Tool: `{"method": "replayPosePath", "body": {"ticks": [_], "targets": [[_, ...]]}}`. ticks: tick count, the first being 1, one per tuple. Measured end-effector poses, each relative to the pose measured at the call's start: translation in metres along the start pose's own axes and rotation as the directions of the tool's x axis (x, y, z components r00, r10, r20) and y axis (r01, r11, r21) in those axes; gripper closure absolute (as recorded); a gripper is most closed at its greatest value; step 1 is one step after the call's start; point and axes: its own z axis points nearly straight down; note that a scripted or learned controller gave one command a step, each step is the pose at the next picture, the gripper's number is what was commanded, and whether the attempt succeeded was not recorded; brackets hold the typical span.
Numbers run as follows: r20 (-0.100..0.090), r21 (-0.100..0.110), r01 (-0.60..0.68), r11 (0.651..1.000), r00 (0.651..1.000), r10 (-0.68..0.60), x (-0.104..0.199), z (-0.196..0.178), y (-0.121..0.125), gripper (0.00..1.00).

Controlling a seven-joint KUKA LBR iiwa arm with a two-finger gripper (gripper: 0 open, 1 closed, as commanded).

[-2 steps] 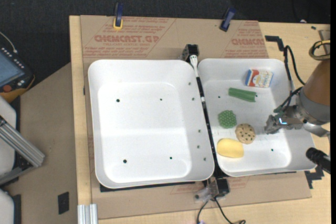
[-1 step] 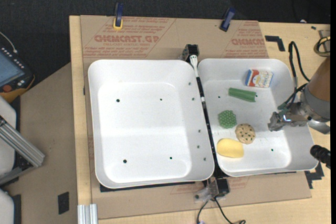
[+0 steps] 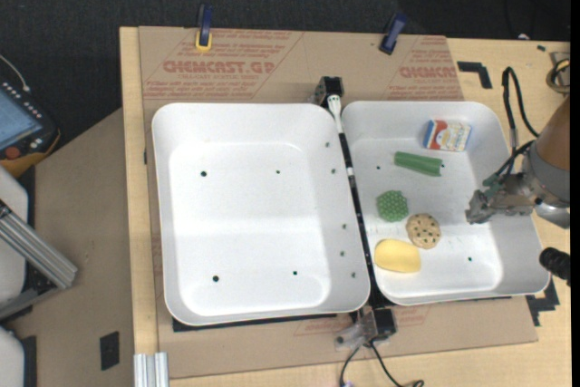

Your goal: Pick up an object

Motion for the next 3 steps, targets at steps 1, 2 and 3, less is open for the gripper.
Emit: {"method": "replayPosePath", "body": {"ticks": [1, 2, 3], "targets": [[0.003, -0.004, -0.003, 1.0, 1.0, 0.003, -0.03, -0.082, -0.023, 1.0], [-0.008, 0.01, 0.004, 1.0, 1.0, -0.004, 0.016, -0.021, -0.023, 1.0], [0.005, -0.008, -0.002, 1.0, 1.0, 0.002, -0.031, -0.124, -0.021, 1.0]]}}
